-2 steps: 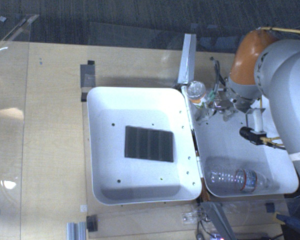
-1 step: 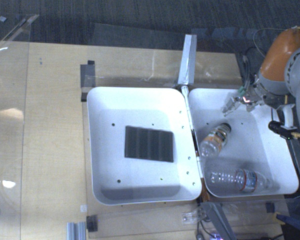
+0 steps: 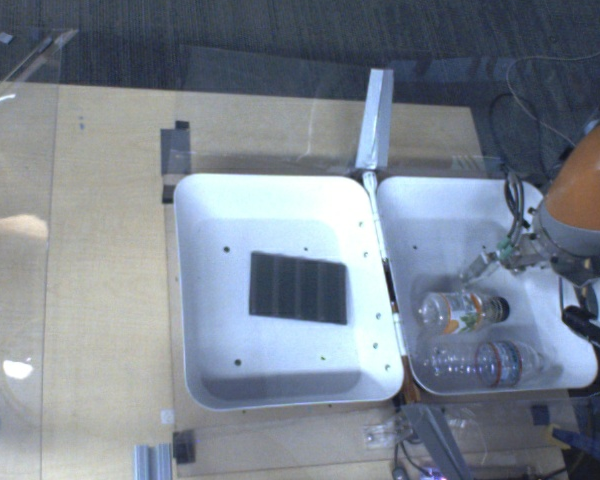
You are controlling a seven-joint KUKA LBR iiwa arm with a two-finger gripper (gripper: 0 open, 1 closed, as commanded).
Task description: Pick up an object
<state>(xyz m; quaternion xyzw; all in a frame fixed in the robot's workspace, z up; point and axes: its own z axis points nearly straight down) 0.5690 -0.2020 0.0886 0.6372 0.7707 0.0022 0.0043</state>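
Two clear plastic bottles lie on their sides in the right bin (image 3: 420, 208). The upper bottle (image 3: 462, 310) has an orange and green label and a dark cap pointing right. The lower bottle (image 3: 480, 363) has a blue label and lies near the bin's front wall. My gripper (image 3: 483, 265) reaches in from the right and hangs just above and to the right of the upper bottle, with nothing seen in it. The arm's orange band (image 3: 585, 193) sits over the bin's right rim.
A dark ribbed rectangular pad (image 3: 298, 288) lies flat in the middle of the left bin (image 3: 210, 218). A metal post (image 3: 375, 118) stands behind the divide between the bins. Cables run along the right side.
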